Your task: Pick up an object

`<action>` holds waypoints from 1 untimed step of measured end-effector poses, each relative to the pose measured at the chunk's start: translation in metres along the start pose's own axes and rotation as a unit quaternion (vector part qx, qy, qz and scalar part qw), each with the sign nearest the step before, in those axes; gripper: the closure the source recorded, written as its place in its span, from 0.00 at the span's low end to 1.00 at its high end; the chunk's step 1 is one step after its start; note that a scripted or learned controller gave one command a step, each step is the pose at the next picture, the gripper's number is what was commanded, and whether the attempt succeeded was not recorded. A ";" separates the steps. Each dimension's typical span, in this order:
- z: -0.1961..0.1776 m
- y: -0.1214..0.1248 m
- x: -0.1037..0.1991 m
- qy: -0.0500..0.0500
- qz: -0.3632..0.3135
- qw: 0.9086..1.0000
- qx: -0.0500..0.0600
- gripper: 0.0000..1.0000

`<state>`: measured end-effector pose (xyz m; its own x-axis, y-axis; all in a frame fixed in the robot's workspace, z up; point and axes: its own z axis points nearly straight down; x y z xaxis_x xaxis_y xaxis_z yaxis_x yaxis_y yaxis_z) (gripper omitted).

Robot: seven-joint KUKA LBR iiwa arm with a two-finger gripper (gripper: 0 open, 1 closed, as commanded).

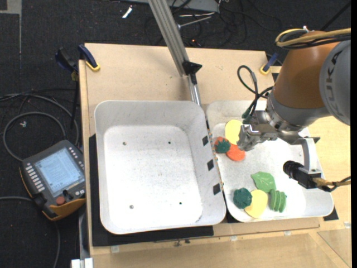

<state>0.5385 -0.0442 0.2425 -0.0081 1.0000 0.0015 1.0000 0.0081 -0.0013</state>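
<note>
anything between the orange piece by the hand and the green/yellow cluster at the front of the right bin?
Nothing. In the camera view, bare white bin floor separates the orange piece from the cluster.

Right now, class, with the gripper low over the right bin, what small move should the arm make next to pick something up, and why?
Probably a short descent onto the orange piece. The gripper hangs just above it in the right bin, with a yellow piece and a red-and-green piece close beside it, so dropping straight down seems safer than shifting sideways.
</note>
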 end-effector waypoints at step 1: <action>-0.007 -0.011 0.052 0.000 0.000 1.000 0.000 1.00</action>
<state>0.5271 0.0081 0.2498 -0.0089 1.0000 0.0021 1.0000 0.0089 -0.0010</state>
